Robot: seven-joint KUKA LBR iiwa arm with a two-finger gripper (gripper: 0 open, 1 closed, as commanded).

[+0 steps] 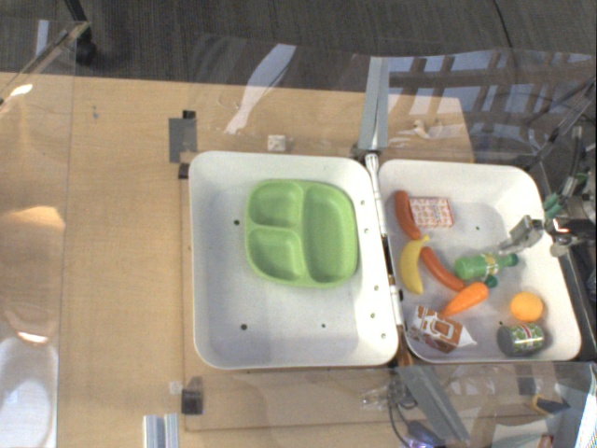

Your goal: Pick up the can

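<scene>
The can lies in the front right corner of the right bin; it is grey with a green label and rests just below an orange. My gripper reaches in from the right edge and hovers over the right side of that bin, close to the cap end of a green bottle. It sits well behind the can, with the orange in between. I see nothing held in it.
The right bin also holds two sausages, a banana, a carrot, a small printed box and a carton. A green divided plate sits in the left bin.
</scene>
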